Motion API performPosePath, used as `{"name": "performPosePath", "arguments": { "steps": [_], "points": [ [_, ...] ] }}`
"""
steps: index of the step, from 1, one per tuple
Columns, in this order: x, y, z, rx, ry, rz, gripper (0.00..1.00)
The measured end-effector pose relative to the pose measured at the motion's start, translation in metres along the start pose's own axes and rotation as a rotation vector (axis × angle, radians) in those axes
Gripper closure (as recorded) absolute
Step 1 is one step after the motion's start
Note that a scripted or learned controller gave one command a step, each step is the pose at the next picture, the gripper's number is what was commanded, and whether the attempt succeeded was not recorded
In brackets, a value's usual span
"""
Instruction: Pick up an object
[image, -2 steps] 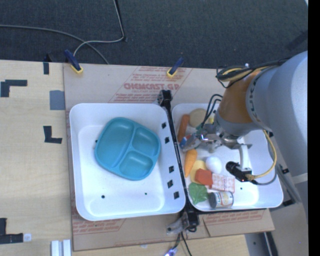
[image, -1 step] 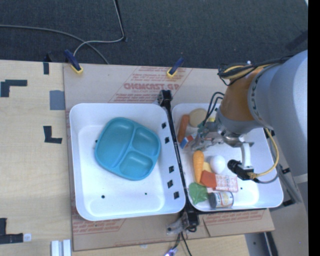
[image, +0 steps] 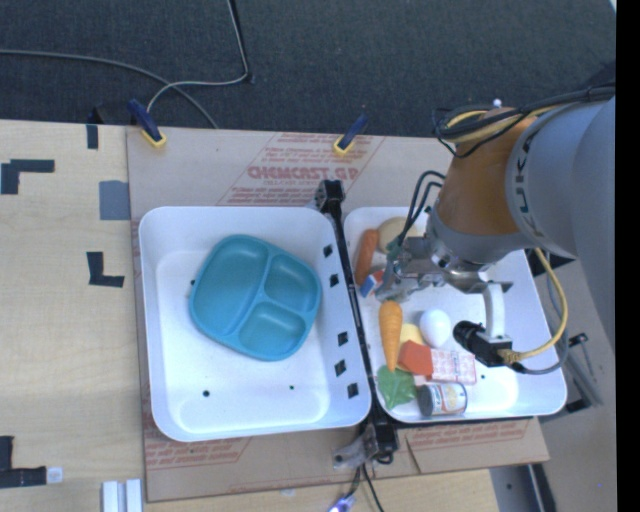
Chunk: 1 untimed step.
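My gripper hangs over the left part of the right bin, under the grey arm with its orange band. Just below it lies an orange carrot with a white egg to its right. An orange-red block and a green leafy piece lie further toward the front. A small dark-capped can rests at the front edge. A reddish sausage-like piece stands by the bin's left wall, left of the gripper. The arm hides the back of this bin.
The left bin holds a blue divided plate. A black divider with clips runs between the bins. Cables and a black plug hang over the right bin. Yellow-blue clamps hold the cardboard at the back.
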<state>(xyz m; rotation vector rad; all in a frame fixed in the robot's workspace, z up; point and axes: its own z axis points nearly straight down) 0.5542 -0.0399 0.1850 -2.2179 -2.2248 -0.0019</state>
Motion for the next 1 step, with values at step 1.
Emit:
{"name": "performPosePath", "arguments": {
  "steps": [1],
  "points": [
    [0.0525, 0.0046, 0.0013, 0.003, -0.001, 0.000, 1.00]
  ]
}}
